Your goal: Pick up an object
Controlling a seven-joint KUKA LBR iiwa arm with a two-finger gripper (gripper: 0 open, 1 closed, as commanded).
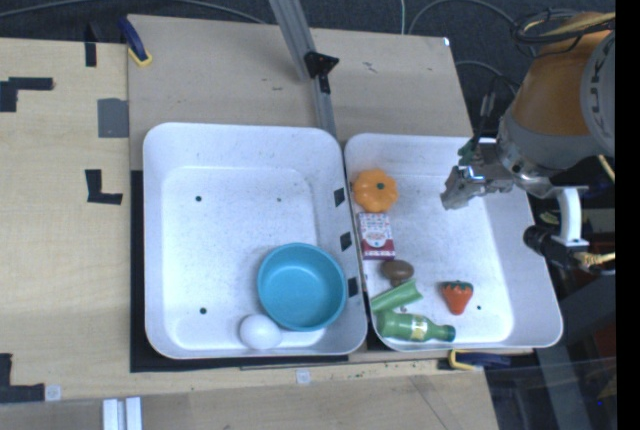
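The gripper [458, 192] hangs over the right bin [520, 313], at its upper right part; nothing shows between its fingers, and whether they are spread or closed cannot be told. Along the bin's left side lie an orange pumpkin [375, 190], a red carton [377, 236], a brown nut [398, 270] and two green bottles [412, 327]. A red strawberry [458, 295] lies nearer the middle.
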